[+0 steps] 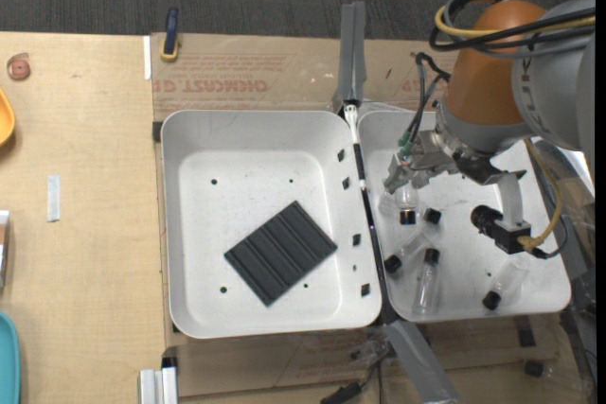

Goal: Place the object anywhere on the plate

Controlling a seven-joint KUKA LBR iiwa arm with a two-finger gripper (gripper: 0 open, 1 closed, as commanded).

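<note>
Dark grey carpet runs along the top, above a pale wooden table (85, 298) whose left part lies mostly bare, with an orange rim (5, 123) and a teal rim (8, 360) cut off at the left edge and a small clear strip (53, 199) between them. A sheet of brown cardboard (237, 76) sits under the bins, printed in faded red letters that read upside down, too faint to make out fully; a blue and yellow clamp (170, 33) grips its far left corner. The left bin (180, 232) is white plastic with rounded corners and raised walls, and holds the plate (281, 253), a dark grey ribbed rectangle lying flat and turned at an angle, with open white floor all round it. The right bin (549, 293) touches it along a hinged seam and is crowded: several clear little bottles with black caps (424, 274) lie scattered across its floor. The end effector (405, 183) hangs over the near left part of this bin, just above one bottle; whether it is wide or narrow I cannot tell. Behind it rise the orange band (492, 71) and grey arm (559, 71).
</note>
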